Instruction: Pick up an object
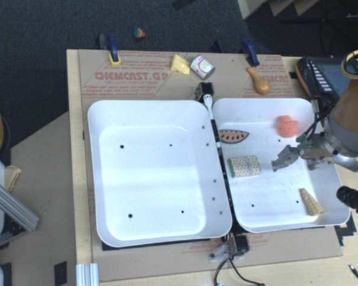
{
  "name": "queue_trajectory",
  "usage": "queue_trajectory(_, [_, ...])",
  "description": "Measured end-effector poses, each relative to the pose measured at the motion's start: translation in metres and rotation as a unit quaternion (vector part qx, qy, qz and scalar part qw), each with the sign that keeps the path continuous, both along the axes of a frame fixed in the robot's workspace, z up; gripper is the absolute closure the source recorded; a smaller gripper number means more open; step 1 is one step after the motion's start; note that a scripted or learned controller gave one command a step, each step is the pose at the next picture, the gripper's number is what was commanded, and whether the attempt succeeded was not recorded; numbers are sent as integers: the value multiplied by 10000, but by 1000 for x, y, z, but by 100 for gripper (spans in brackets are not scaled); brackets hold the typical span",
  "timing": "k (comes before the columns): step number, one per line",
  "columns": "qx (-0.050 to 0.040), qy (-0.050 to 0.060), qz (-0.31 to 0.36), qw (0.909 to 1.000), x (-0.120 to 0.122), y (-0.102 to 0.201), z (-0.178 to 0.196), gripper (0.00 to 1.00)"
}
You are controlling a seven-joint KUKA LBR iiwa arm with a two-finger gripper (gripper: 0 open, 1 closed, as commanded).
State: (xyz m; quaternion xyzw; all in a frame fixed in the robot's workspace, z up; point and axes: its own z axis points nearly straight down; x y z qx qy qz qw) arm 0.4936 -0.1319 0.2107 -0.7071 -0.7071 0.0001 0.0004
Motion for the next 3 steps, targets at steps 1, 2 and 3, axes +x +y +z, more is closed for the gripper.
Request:
queue_trajectory(1, [-18,-86,21,10000,19,15,124,0])
queue_trajectory(2, [-13,-30,7,10000,18,14,127,100])
queue_trajectory(3, [-23,-117,10,9999,4,24,312,100])
